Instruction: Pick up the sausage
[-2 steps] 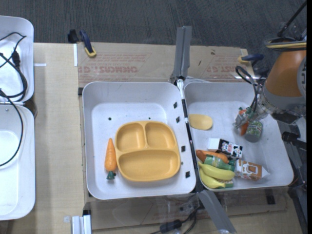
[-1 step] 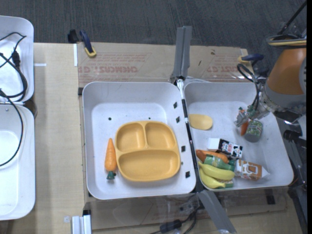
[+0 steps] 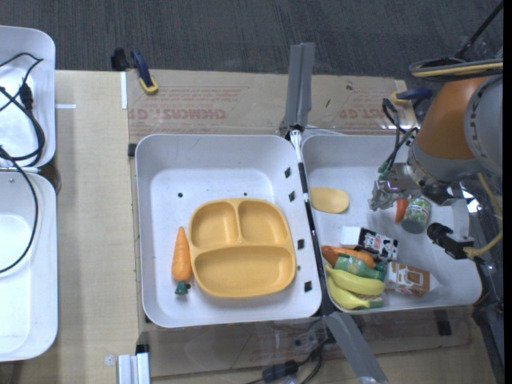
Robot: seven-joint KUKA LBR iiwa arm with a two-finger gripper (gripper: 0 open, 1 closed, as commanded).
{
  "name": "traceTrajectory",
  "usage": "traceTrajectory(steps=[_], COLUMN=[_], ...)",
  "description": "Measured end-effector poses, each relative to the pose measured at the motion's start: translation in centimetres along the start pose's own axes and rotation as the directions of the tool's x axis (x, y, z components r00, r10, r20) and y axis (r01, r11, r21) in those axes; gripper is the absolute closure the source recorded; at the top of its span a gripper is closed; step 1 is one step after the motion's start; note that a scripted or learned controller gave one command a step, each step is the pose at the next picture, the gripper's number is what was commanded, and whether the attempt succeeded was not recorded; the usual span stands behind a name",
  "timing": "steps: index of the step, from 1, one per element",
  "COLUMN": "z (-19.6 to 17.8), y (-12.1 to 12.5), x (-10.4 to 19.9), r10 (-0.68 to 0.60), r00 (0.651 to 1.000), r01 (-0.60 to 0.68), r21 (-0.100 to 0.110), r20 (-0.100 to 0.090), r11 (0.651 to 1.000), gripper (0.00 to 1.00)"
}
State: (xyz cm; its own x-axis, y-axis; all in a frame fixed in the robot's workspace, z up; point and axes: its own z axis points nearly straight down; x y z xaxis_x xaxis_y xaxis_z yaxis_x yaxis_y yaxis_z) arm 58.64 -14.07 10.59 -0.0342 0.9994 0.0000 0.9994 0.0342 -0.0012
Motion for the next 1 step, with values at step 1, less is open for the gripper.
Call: traceTrajectory(steps=[1], z=[0.00], y=[0.00], x=[0.00], r10=[0.000], r00=[1.000], r01=[0.000], r21=[0.000], r20=[0.000], r11=[1.000], gripper=[0.00])
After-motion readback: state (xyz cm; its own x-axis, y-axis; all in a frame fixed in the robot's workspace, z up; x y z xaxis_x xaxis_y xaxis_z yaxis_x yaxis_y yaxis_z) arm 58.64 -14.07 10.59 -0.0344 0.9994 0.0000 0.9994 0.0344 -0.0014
